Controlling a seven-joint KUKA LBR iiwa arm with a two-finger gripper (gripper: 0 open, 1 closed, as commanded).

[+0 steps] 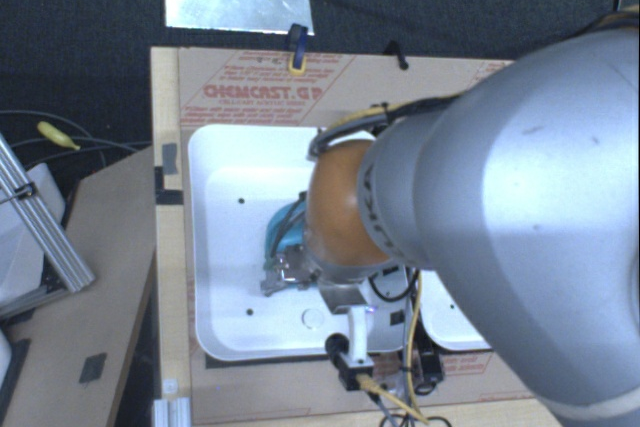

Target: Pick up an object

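A blue and teal object [285, 230] lies in the left white bin [225, 215], near its middle right. The gripper [283, 275] hangs low over that bin, its metal end just below and touching or nearly touching the blue object. The orange band of the arm [335, 210] and the big grey arm body hide the rest of the object and the right side of the bin.
The right bin [455, 330] peeks out under the arm at the lower right. A cardboard sheet [265, 85] lies behind the bins. Cables and a black fitting [345, 360] hang at the bin's front rim. A wooden surface [100, 245] is to the left.
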